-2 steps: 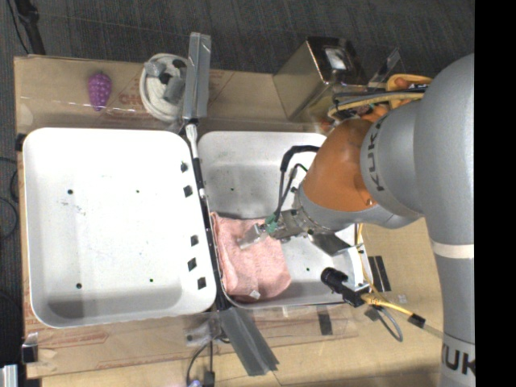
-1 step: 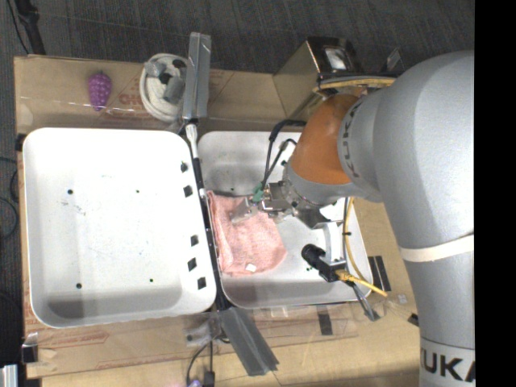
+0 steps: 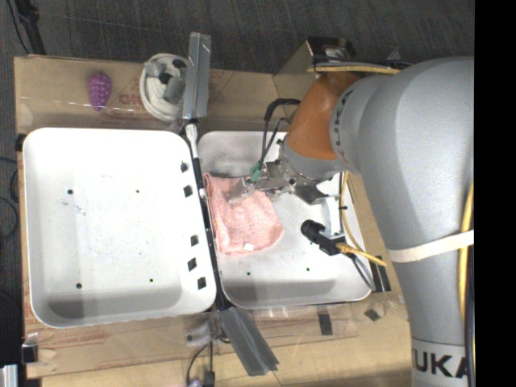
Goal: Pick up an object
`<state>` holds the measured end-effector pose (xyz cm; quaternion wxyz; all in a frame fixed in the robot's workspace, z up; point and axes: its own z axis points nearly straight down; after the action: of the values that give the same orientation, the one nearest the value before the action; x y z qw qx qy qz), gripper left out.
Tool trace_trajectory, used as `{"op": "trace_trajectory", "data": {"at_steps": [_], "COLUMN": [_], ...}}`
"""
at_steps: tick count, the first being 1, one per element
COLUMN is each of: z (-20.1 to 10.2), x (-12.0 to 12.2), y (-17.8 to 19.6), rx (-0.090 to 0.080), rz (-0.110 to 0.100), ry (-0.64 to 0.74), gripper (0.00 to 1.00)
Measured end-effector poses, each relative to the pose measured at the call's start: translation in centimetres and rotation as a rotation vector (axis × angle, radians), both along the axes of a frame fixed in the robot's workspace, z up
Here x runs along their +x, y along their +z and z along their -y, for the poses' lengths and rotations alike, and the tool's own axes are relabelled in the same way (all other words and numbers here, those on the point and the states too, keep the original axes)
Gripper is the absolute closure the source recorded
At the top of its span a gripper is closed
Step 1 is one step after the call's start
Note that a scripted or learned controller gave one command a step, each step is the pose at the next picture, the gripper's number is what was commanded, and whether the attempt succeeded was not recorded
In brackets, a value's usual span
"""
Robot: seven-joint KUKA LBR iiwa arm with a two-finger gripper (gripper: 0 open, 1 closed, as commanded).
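A pink cloth [image 3: 243, 219] lies crumpled in the right bin [image 3: 282, 285], against its left wall. My gripper [image 3: 250, 184] reaches in from the right and hovers at the cloth's upper edge, seemingly touching the fabric. The big grey arm covers much of the right bin's far side.
The left bin [image 3: 105, 216] stands next to the right one, split from it by a grey divider bar [image 3: 197, 216]. On the cardboard behind the bins sit a purple object [image 3: 99, 89] and a white cable coil [image 3: 161, 83].
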<state>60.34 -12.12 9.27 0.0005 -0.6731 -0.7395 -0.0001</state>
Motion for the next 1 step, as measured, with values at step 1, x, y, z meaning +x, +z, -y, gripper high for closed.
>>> {"op": "trace_trajectory", "data": {"at_steps": [1], "z": [0.79], "x": [5.41], "y": [0.0], "rx": [0.0], "rz": [-0.001], "ry": [0.042], "gripper": [0.0]}}
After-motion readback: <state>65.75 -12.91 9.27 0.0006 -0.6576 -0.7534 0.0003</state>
